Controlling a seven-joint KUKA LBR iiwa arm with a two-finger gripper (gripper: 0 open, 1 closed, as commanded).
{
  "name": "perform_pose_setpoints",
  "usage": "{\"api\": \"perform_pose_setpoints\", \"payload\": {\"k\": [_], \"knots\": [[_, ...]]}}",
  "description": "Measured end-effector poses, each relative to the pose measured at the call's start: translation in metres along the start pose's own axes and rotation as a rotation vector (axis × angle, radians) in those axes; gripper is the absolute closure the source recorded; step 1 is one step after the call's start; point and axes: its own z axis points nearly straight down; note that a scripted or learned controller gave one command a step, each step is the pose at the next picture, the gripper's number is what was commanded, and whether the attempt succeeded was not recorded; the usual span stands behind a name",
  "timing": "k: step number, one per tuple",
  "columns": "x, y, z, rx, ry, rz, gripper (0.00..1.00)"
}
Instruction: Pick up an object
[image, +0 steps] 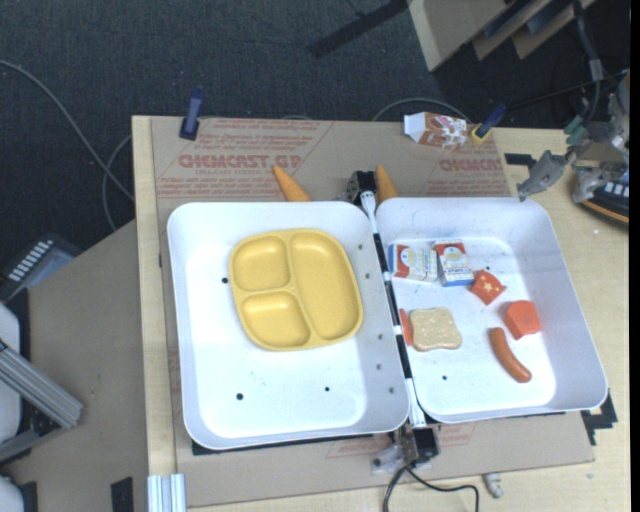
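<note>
Camera view: orange sausage (510, 355), red block (522, 319) and toast slice (435, 329) lie apart in right white bin (570, 300); gripper state cannot be told.

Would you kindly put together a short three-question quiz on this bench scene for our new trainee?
1. True or false: the yellow divided plate lies in the left bin.
2. Which item sits nearest the right bin's front edge? A) sausage B) bread slice C) small carton
3. Fill in: the plate has ___ compartments.

Key: 1 true; 2 A; 3 three.
</note>
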Motion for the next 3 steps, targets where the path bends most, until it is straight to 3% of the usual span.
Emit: {"api": "perform_pose_setpoints", "payload": {"k": [1, 2, 3], "knots": [[0.004, -0.041, 0.110, 0.004, 0.002, 0.001, 0.00], [0.039, -0.065, 0.175, 0.004, 0.002, -0.001, 0.00], [0.038, -0.063, 0.162, -0.003, -0.001, 0.000, 1.00]]}}
